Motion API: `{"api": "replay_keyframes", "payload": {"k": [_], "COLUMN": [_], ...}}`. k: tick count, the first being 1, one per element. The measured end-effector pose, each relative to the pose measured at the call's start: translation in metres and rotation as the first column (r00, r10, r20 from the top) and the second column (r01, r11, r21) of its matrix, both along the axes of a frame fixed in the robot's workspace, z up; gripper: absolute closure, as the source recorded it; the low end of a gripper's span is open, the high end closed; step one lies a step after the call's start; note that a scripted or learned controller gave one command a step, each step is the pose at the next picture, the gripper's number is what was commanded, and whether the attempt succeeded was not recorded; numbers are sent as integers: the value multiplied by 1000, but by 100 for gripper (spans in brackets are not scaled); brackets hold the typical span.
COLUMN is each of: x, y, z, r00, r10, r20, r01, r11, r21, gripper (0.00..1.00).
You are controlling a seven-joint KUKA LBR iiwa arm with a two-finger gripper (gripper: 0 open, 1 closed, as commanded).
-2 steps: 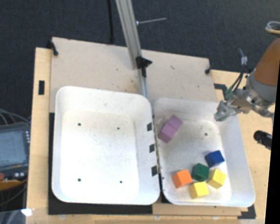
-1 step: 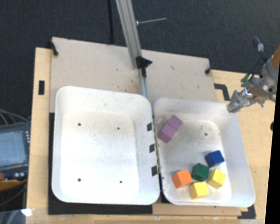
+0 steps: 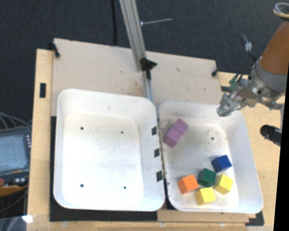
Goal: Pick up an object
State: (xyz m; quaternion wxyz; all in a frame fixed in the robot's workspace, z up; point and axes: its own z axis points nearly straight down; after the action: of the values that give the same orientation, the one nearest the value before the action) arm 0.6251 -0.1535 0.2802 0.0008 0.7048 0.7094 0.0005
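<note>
Whether the jaws stand wide or narrow cannot be told; the gripper (image 3: pixel 225 108) hangs over the right bin's (image 3: pixel 245 128) far rim, nothing visibly in it. Purple block (image 3: pixel 175 132) lies near the divider; blue (image 3: pixel 222 162), green (image 3: pixel 207 177), orange (image 3: pixel 188 183) and two yellow blocks (image 3: pixel 214 190) cluster at the near side.

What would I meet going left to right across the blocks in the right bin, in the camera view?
Purple block → orange block → green block → blue block. The two yellow blocks overlap these in left-right position, so they are left out.
</note>
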Motion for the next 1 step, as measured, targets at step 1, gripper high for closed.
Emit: {"api": "replay_keyframes", "payload": {"k": [1], "x": [-2], "y": [49], "z": [4], "r00": [1000], "r10": [0], "r20": [-1], "r01": [0], "r11": [1000], "r21": [1], "gripper": [100]}}
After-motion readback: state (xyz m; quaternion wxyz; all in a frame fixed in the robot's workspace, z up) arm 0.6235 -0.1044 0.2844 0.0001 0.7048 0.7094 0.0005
